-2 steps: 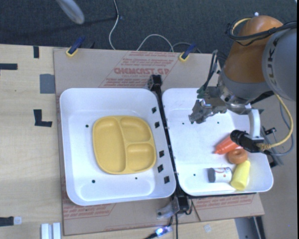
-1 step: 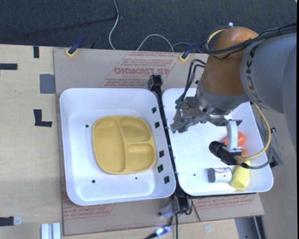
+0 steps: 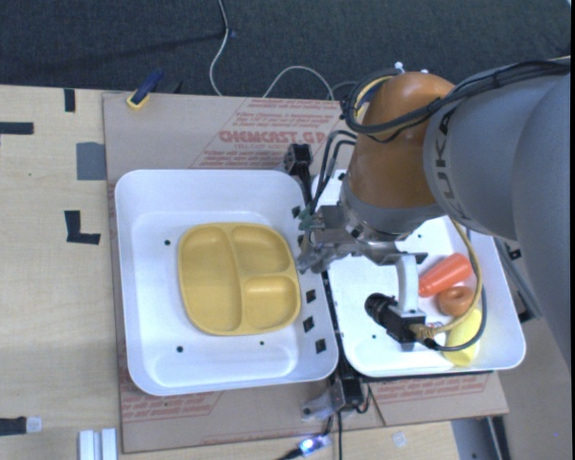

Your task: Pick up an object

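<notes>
**A:** What's on the far left?

**B:** Bare wooden worktop (image 3: 38, 286) with a few black marks on it. Next comes a cardboard sheet (image 3: 230, 132) printed in red, and both bins sit on that.

**A:** And the left bin (image 3: 139, 199)?

**B:** It holds one thing, a yellow plate (image 3: 238, 278) with three compartments. The plate lies flat near the middle, a little toward the bin's right wall.

**A:** Where's the gripper (image 3: 314, 240)?

**B:** Over the seam between the two bins, just beside the plate's right edge. The grey arm (image 3: 402, 151) with its orange band hangs above it and covers most of it (awkward angle), so I cannot tell whether it is open or closed. I see nothing held in it.

**A:** Then the right bin (image 3: 364, 353)?

**B:** Three things are grouped at its right side. An orange carrot (image 3: 445, 274) lies tilted, and a round brownish-orange fruit (image 3: 453, 301) sits just below it, touching or nearly so. A yellow banana (image 3: 468, 338) curves along the lower right corner. All three rest on the bin floor, well apart from the plate.
</notes>
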